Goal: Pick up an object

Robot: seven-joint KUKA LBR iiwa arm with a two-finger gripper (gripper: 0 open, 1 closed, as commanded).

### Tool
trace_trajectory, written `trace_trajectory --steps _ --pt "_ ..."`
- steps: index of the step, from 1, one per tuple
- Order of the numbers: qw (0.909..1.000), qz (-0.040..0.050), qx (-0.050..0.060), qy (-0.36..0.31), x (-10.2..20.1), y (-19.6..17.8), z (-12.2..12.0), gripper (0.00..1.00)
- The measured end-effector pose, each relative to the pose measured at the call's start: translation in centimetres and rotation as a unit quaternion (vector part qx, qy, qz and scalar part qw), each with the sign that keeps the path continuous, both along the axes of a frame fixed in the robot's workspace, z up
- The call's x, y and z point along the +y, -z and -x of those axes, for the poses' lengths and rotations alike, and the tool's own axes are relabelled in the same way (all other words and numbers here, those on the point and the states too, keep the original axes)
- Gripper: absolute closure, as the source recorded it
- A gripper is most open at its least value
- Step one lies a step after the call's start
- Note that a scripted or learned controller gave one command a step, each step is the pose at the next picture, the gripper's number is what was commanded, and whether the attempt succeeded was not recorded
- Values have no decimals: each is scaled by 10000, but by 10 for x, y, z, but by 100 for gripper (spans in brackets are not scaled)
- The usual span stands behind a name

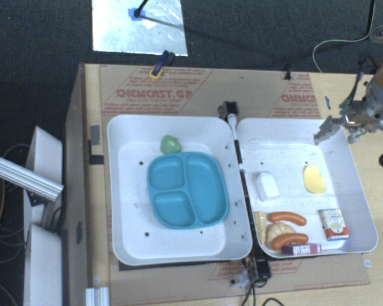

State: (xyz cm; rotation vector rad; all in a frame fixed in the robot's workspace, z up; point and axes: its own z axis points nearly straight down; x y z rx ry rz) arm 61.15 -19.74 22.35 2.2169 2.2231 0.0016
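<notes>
Two glossy sausages point(288, 229) lie beside a smooth white block point(266, 185).

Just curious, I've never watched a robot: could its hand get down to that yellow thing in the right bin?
Probably yes. The yellow thing lies alone with bare floor around it, and the hand hovers nearby.

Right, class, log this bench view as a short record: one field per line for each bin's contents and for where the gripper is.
left bin: blue divided tray; green object at its far edge
right bin: yellow object, white block, two sausages, small carton
gripper: above the right bin's far right corner, nothing seen between its fingers
</notes>
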Motion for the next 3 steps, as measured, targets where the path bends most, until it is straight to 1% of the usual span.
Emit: trace_trajectory --steps 1,2,3 --pt "10000 -2 9 8 -9 62 25 0" --pt "10000 -2 10 7 -9 117 27 0" --pt "10000 0 0 9 -9 93 38 0"
